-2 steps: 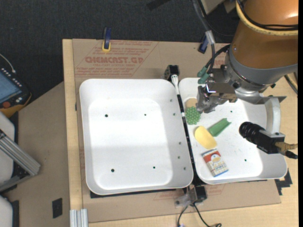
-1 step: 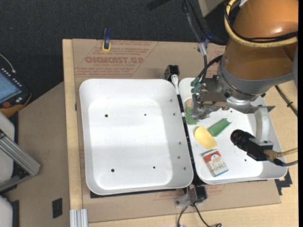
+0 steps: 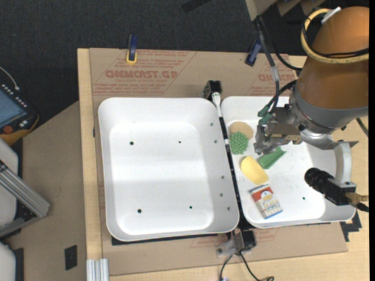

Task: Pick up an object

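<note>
Seemingly light and rigid, a green wedge-shaped piece (image 3: 270,157) lies in the right bin (image 3: 293,215) directly beneath the gripper (image 3: 268,140), best pinched across its flat sides. Whether the claw is open or closed cannot be told. A yellow lemon (image 3: 253,169) and green knobbly ball (image 3: 238,141) crowd its left; the left bin (image 3: 158,168) offers open room.

Arm (image 3: 337,57) cut off at top and right edges, green wedge (image 3: 270,157) partly hidden under gripper (image 3: 266,140), card (image 3: 266,201) print unreadable
</note>
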### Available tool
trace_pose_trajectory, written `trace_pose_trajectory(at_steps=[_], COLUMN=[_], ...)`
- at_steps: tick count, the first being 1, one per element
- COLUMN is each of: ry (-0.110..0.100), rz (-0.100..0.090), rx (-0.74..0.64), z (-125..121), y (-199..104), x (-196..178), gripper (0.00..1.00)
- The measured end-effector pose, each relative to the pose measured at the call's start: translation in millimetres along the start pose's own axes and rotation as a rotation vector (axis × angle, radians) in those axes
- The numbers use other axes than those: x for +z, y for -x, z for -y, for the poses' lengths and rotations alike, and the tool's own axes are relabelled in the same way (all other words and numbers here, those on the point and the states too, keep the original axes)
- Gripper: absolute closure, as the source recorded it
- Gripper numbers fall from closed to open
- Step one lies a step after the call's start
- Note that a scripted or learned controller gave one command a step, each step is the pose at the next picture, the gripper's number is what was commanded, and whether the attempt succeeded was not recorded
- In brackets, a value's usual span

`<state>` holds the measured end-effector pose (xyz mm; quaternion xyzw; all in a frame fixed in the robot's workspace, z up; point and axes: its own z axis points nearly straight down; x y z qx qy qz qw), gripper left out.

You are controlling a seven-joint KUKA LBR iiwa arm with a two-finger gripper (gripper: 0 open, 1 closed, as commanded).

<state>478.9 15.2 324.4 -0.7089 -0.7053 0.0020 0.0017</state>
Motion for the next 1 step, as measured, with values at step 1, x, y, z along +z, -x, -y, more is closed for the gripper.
trace_pose_trajectory(at_steps=[1], ry=[0.002], rz=[0.000], rx=[0.000], z=[-0.5], y=[36.0], x=[18.2], gripper=[1.00])
